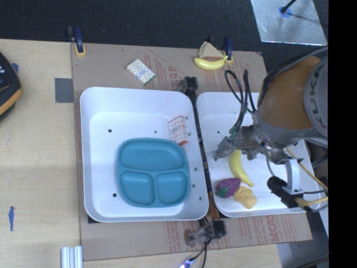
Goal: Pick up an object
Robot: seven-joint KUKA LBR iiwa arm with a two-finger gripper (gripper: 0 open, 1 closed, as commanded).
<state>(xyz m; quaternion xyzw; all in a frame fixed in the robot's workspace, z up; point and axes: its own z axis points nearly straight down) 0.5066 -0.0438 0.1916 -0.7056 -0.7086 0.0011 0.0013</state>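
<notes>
In the right bin [215,116] a yellow banana [241,171] lies lengthwise. A purple fruit with a green stem [227,187] and a yellow corn piece [245,197] sit just below it, near the front wall. My gripper [237,151] hangs over the banana's upper end. It is open, with one finger to the left of the banana's tip and the other to the right, and nothing is held between them. The grey and orange arm covers the right part of this bin.
The left bin [95,110] holds a blue divided plate [153,171] and a small red and white carton [178,129] near its right wall. Behind the bins lie a second banana [210,63] and a patterned packet [140,71]. A black device [6,85] sits at the far left.
</notes>
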